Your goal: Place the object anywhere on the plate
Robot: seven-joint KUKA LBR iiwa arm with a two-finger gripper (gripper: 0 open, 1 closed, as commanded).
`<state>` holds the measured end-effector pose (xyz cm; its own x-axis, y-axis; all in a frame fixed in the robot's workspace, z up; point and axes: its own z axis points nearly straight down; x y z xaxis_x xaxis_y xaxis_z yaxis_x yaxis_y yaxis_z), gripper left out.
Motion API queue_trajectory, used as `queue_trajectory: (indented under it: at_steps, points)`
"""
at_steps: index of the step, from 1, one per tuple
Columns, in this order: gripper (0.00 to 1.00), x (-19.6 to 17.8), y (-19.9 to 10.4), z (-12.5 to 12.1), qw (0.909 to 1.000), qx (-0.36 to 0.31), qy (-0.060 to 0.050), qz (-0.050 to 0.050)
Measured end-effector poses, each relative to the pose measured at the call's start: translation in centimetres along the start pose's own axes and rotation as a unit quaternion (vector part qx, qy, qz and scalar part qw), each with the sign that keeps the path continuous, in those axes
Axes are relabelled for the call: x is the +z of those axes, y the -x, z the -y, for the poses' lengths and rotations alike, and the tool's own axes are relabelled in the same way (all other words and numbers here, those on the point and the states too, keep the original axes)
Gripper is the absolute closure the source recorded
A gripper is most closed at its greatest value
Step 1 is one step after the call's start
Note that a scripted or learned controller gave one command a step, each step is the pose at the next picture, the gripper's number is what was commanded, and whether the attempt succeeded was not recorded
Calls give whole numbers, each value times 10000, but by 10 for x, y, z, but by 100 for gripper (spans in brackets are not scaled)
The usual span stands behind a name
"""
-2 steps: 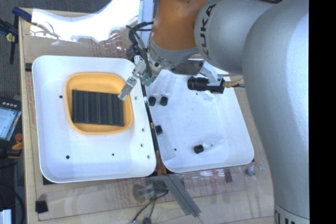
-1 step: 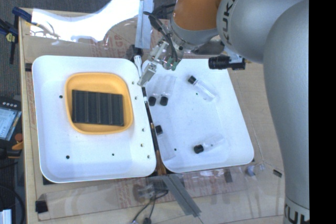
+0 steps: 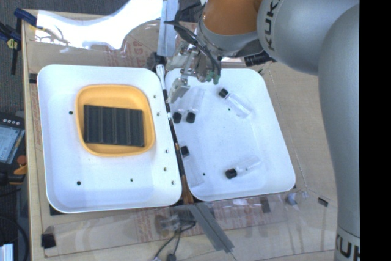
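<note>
Over the right bin's upper-left corner hangs the tool; whether it is open or closed cannot be told. Clear vials with black caps lie below and right of it, the nearest just beneath it. A yellow plate sits in the left bin.

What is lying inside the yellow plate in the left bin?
A dark ribbed rectangular insert covers most of the yellow plate in the left bin. No vial lies on it. What is under the insert cannot be seen.
</note>
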<state>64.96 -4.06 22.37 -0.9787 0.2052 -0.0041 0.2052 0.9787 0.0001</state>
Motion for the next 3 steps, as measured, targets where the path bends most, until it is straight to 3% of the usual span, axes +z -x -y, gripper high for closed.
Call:
queue_trajectory:
  at_steps: [1,2,3]
  points:
    - [0,29,-27,37,9943,-1070,1,-28]
    - [0,26,-47,34,9638,-2665,8,-36]
    - [0,13,-34,50,9567,-2911,8,-16]
